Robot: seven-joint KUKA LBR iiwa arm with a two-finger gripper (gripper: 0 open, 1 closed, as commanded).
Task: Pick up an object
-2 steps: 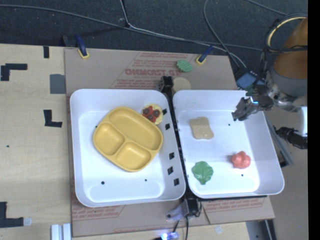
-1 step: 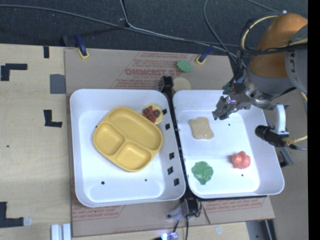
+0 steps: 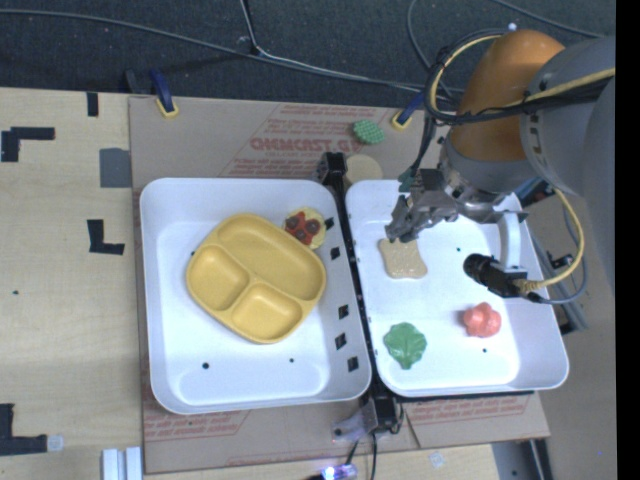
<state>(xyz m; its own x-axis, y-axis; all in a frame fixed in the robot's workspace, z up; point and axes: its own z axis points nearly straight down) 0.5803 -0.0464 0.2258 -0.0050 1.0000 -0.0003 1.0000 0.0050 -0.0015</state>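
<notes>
I see three objects in the right bin point(image 3: 535, 363): a flat tan piece point(image 3: 404, 260) near its left wall, a green lump point(image 3: 405, 344) toward the front, a pink-red lump point(image 3: 481, 320) further right.

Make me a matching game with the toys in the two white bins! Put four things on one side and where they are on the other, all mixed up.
Things:
1. yellow divided plate
2. green leafy toy
3. pink-red toy
4. tan flat toy

Places:
A. right bin, just below the claw
B. left bin, in the middle
C. right bin, near its front edge, close to the divider between the bins
D. right bin, toward its right side, below the black part of the arm

Pairs: 1-B, 2-C, 3-D, 4-A
</notes>
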